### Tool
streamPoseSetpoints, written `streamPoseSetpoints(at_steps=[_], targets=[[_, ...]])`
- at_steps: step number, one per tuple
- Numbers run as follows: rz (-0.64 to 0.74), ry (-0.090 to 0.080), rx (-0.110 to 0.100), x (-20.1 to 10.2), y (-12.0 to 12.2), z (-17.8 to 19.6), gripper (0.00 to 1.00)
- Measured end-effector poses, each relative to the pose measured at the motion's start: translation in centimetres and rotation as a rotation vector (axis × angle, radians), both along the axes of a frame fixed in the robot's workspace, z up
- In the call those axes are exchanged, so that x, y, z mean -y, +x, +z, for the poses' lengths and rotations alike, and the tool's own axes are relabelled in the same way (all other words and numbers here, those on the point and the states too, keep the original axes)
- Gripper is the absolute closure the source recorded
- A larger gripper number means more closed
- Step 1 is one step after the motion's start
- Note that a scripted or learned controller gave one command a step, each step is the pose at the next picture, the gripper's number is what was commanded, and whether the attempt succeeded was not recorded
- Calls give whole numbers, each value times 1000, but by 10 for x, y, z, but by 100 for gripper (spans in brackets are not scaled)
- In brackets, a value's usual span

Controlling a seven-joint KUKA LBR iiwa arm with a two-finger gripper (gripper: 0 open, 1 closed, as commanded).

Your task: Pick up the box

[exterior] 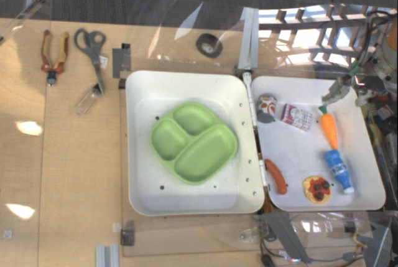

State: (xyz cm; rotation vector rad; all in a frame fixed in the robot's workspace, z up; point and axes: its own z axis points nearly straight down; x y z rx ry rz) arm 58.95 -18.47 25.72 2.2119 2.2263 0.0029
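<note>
The box [296,117] is a small white and pink carton lying flat in the upper left part of the right bin [373,197]. Just left of it stands a small can [267,108]. My gripper [331,95] hangs over the bin's upper right area, right of the box and apart from it, just above the green top of a toy carrot [329,128]. Nothing shows in the gripper. The arm comes in from the right edge.
A blue bottle [339,170], a toy pizza [318,189] and a red sausage [277,177] lie in the right bin's lower half. The left bin [143,191] holds a green divided plate [194,142]. Pliers [52,55], scissors [92,54] and a tape roll [209,44] lie on the bench.
</note>
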Motion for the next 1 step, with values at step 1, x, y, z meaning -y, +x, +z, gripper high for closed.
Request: streamPoseSetpoints(at_steps=[1], targets=[[60, 1, -3, 20, 45, -104, 0]])
